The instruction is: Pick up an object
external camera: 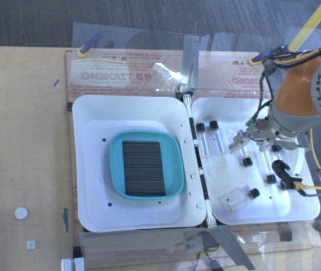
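One fixed camera looks down aslant on both bins [87,208] from above.

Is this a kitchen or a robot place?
Probably a robot lab. A grey and orange robot arm reaches over two white bins on a workbench, with small clear bottles to practise grabbing.

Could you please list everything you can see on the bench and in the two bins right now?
white bins: two, side by side on the bench
blue tray: one, in the left bin
dark ridged block: one, grey-black, lying in the blue tray
clear vials with black caps: several, scattered in the right bin
bench: one, tan
white disc: one, on the bench left of the bins
arm: one, grey with orange band, over the right bin
gripper: one, low in the right bin among the vials
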You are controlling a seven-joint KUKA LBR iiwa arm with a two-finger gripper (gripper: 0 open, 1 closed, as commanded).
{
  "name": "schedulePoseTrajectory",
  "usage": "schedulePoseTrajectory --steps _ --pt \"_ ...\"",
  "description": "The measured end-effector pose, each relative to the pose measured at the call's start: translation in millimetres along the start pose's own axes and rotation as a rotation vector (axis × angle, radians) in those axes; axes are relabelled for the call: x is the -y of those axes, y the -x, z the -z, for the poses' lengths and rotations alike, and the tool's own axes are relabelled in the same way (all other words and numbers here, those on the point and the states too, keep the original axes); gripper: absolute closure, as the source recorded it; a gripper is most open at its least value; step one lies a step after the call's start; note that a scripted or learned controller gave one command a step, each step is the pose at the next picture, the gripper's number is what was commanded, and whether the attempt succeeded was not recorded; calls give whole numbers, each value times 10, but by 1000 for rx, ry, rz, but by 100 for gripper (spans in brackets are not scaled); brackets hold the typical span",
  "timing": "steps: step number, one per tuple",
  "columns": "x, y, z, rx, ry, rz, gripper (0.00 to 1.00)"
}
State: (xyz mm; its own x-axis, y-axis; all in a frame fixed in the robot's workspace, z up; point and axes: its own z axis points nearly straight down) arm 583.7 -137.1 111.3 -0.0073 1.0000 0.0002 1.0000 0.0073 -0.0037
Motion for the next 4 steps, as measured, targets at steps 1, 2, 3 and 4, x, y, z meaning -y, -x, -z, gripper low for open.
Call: schedulePoseTrajectory --steps 1,2,3,4 --pt "-2 14 63 -1 -2 -3 100" --pt "-78 -292 1342 2 -1 -180 100" --pt "-476 -14 1047 2 0 -162 100" --pt "-477 -20 1048 2 0 -161 0"
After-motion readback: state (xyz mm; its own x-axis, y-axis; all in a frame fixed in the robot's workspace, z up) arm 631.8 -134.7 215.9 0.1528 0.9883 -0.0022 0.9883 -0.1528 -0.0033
